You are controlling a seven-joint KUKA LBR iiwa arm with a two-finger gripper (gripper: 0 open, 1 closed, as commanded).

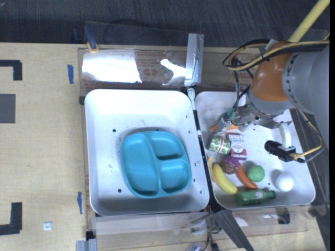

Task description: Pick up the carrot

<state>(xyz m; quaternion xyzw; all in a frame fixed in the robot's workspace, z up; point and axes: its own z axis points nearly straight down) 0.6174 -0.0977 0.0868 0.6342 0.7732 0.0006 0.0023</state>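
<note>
Grey arm [301, 80] reaching from right over right bin [303, 192], pincer [230, 120] state unclear, well above carrot [245, 177].

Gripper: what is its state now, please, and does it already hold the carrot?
Gripper: open or closed cannot be told; it hangs over the right bin.
Carrot: not held, lying in the bin.

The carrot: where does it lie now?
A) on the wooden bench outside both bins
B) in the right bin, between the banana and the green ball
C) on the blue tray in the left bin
B: the carrot lies in the right bin, with the banana on one side and the green ball on the other.
</note>
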